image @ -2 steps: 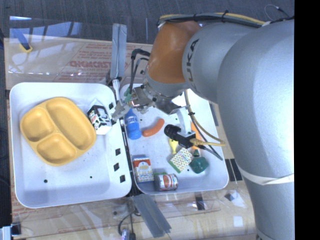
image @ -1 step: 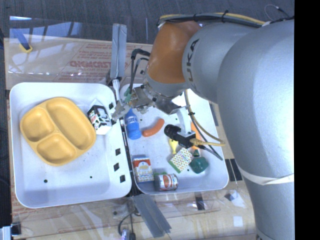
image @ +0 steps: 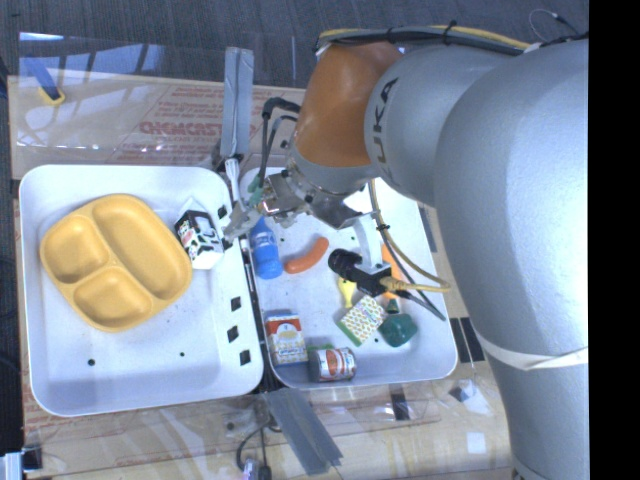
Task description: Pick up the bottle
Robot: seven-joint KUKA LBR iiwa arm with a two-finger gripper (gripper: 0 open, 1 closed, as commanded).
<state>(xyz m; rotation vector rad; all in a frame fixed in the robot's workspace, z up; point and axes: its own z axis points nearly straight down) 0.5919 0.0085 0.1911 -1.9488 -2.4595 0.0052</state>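
- the bottle (image: 265, 253) is the blue one; it's lying in the right bin (image: 400, 376), up against that bin's left wall, toward the far end
- gripper (image: 245, 213) sits right at the far end of the bottle, over the divide between the two bins; honestly can't tell if it's open or closed, the wrist hides too much; can't see the bottle clamped in it either
- the arm (image: 480, 168) comes in from the right and covers most of the right bin's far side; the orange band is right above the wrist
- just right of the bottle there's an orange sausage (image: 306, 255), lying at a slant, close to the bottle but not touching it
- near end of the right bin: a small red and white box (image: 286, 338) and a can (image: 333, 363) on its side, just beside each other
- a green patterned packet (image: 362, 318) and a dark green cup (image: 398, 330) are further right, next to each other
- left bin (image: 140, 368) has a yellow divided plate (image: 115, 258); a black and white carton (image: 200, 236) sits by the plate's right edge, near the divide
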